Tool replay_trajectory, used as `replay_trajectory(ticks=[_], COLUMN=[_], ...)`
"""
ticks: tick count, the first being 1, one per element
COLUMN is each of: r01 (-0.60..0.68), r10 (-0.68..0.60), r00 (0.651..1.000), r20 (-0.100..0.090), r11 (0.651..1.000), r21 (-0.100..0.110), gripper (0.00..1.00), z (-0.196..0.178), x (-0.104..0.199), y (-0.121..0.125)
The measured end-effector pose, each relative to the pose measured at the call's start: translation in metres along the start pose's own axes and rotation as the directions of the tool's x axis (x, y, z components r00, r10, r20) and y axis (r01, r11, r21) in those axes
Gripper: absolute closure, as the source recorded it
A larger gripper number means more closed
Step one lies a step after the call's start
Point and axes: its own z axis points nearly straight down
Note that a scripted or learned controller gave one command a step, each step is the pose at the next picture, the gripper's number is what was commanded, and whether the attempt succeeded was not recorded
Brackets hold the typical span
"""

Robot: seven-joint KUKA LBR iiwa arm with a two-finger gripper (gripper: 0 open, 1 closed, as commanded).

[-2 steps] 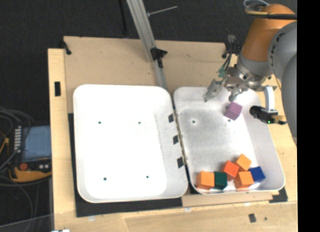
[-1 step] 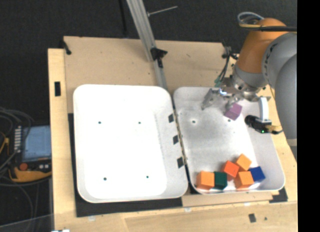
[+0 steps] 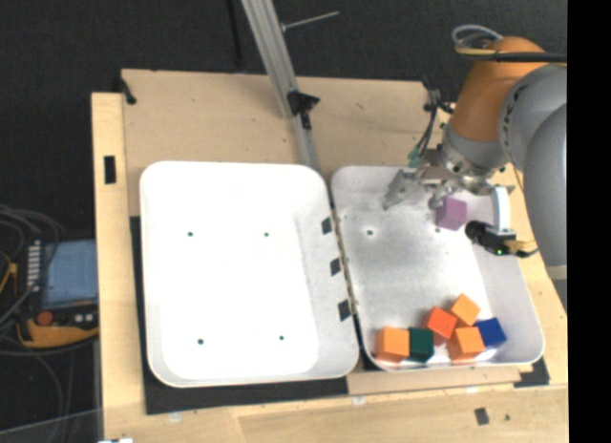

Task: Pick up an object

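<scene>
Purple block (image 3: 451, 212): lies in the right bin (image 3: 401, 269), in its far part towards the right edge, one corner turned towards the near edge. It is well apart from all the other blocks.

Gripper (image 3: 425, 188): hangs over the far edge of the same bin, directly above and just beside the purple block. Cannot tell from this view whether it is spread, pressed together or gripping the block. The block's upper edge meets the gripper's metal; contact not confirmed.

Arm (image 3: 482, 97): orange band visible, entering over the bin's far right corner.

Remaining blocks, clustered along the near edge of the right bin towards its near right corner:
- orange block (image 3: 391, 342), leftmost, touching the green block (image 3: 421, 343)
- red-orange block (image 3: 442, 322), just behind the green one
- light orange block (image 3: 466, 308), farthest from the near edge
- second orange block (image 3: 467, 341), beside the blue block (image 3: 491, 332)

Left bin (image 3: 239, 279): sits alongside, edges touching the right bin.

Aluminium rail (image 3: 272, 45): slants down to the bench (image 3: 191, 116) at the bins' far junction.
</scene>
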Motion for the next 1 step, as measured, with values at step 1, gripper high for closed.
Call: replay_trajectory(ticks=[1], r01=[0.001], r10=[-0.001], r00=[1.000], r20=[0.001], r11=[1.000], r21=[-0.004], gripper=[1.00], z=[-0.0112], x=[-0.0006], y=[0.0014])
